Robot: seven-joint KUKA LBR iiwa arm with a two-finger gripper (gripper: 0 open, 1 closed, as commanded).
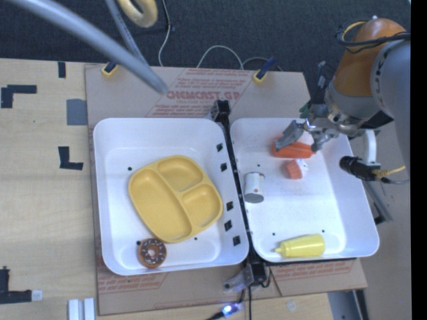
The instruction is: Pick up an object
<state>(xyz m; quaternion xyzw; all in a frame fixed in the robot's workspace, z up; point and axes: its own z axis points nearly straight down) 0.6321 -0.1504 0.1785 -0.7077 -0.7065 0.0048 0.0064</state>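
Toward the back of the right bin [347, 225], one orange carrot-shaped piece [293, 151], lying flat, directly under the gripper [303, 136]. Fingers [288, 137] spread apart, straddling the piece's upper edge, touching or nearly so; not clamped on it, contact too close to tell. Just beside it, nearer the front, one small orange-and-white block [293, 169]. Further left, near the divider, one grey cylinder [253, 187], standing upright. Along the front wall, one yellow squeeze bottle [301, 247], lying on its side. Four things in the right bin altogether. Over in the left bin [110, 179], two: one yellow three-compartment plate [175, 196], and one chocolate doughnut [151, 253] just off its front edge. Both bins side by side on the counter [40, 179].
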